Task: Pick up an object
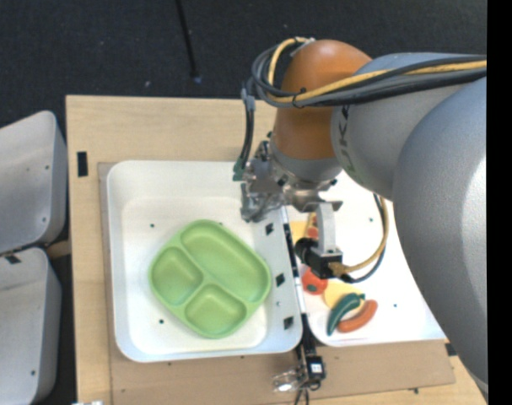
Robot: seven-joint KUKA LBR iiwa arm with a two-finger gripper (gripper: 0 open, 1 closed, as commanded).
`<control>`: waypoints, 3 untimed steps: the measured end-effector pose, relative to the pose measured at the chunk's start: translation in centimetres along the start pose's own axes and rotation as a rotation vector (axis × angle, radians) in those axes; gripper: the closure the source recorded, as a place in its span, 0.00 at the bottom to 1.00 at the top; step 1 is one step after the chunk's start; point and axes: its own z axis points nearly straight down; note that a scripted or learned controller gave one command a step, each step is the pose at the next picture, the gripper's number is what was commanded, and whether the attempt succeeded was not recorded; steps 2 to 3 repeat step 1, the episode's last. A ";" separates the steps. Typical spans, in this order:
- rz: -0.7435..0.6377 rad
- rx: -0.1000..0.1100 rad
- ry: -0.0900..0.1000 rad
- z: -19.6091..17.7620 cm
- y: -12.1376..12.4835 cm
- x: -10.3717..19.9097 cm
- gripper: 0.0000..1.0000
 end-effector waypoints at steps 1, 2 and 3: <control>0.004 0.000 -0.001 0.0 0.0 -0.3 0.00; 0.004 0.000 -0.001 0.0 0.0 -0.3 0.00; 0.004 0.000 -0.001 0.0 0.0 -0.3 0.00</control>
